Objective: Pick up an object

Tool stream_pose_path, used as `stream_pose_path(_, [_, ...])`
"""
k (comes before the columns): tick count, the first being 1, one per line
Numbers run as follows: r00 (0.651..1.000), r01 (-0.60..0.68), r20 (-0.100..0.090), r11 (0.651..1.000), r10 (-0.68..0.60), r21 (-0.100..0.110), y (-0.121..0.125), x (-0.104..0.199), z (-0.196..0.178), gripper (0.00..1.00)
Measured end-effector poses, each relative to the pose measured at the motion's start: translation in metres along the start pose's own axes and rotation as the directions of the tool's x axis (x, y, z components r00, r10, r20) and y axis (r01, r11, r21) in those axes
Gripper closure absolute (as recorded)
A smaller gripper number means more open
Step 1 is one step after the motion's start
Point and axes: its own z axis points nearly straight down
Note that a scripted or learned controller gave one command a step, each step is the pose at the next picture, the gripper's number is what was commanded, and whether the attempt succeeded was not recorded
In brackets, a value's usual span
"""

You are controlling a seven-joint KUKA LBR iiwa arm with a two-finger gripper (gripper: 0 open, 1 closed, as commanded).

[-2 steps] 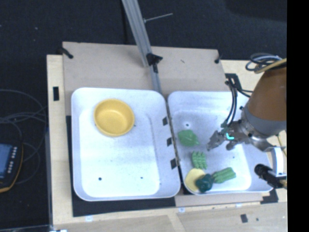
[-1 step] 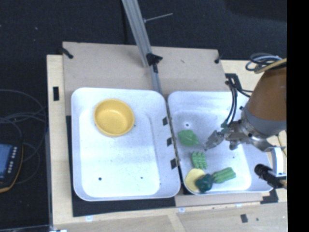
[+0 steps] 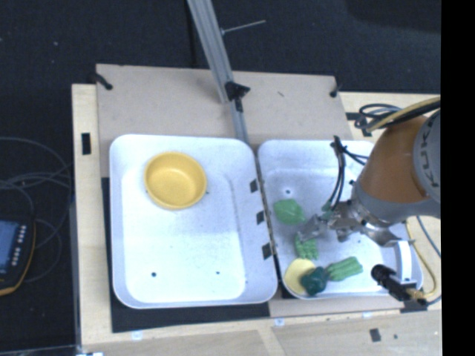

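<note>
Apparently the gripper (image 3: 320, 227) is hovering low over green objects (image 3: 306, 245) in the right bin (image 3: 297, 158), grasp state unclear, nothing lifted yet

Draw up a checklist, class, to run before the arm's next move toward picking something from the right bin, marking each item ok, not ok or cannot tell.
1. Objects lie in right bin: ok.
2. Gripper is over that bin: ok.
3. Green piece sits just below gripper: ok.
4. Anything held: cannot tell.
5. Green lump lies apart from the others: ok.
6. Yellow bowl rests in left bin, out of the way: ok.
</note>
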Motion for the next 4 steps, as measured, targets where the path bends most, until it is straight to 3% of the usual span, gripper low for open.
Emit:
stream_pose_path(1, [1.000, -0.001, 0.001, 1.000, 0.001, -0.004, 0.000, -0.001, 0.044, 0.00])
stream_pose_path(2, [1.000, -0.001, 0.000, 1.000, 0.001, -0.007, 0.001, -0.001, 0.033, 1.00])
stream_pose_path(4, [1.000, 0.001, 0.001, 1.000, -0.001, -0.011, 0.009, -0.003, -0.077, 1.00])
